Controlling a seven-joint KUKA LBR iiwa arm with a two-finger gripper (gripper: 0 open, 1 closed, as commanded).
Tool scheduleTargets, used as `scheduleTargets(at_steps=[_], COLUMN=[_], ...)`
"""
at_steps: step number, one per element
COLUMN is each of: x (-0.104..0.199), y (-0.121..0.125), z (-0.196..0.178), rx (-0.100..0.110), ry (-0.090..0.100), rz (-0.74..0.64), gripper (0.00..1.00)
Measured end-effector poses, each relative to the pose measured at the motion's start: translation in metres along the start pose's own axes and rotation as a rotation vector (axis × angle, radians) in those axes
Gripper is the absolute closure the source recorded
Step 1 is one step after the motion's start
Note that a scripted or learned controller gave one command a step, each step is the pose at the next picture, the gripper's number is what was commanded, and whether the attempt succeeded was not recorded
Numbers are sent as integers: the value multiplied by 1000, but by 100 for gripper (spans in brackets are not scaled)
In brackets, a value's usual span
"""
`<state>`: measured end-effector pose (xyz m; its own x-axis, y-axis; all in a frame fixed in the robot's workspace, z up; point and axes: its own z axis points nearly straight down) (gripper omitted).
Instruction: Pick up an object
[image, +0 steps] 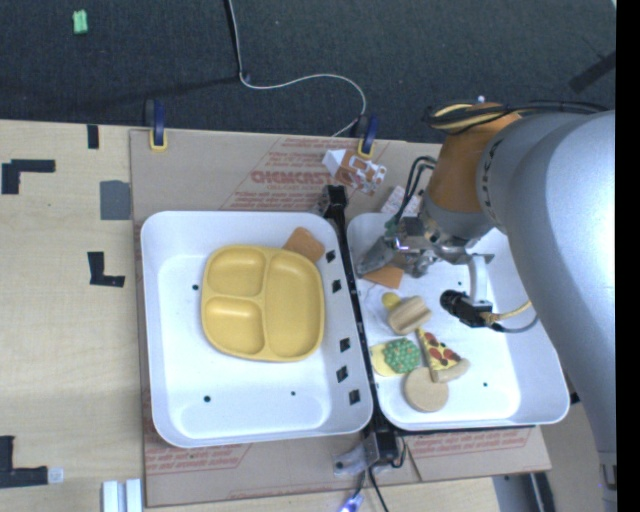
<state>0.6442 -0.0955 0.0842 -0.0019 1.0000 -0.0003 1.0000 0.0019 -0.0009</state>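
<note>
My gripper (394, 252) hangs low over the far left corner of the right bin (535, 395), close to the divider between the bins. A brown wedge-shaped toy (386, 272) lies directly under it, partly covered by the gripper; whether they touch is unclear. Just in front lie a small yellow piece (391, 299) and a tan bun (408, 314). Nearer the front edge sit a green leafy toy (402, 354), a pizza slice (441, 356) and a round tan cookie (427, 392).
The left bin (165, 300) holds a yellow divided plate (264, 303) with an orange-brown piece (303, 243) at its far right corner. The arm's orange band (465, 175) and grey body cover the right bin's right side. A black plug (466, 306) with its cable hangs beside the bun.
</note>
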Motion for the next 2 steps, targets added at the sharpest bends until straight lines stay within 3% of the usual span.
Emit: scheduleTargets(at_steps=[1, 2], x=[-13, -12], y=[9, 9], z=[0, -10], rx=[0, 0], ry=[0, 0], rz=[1, -1], gripper=[0, 100])
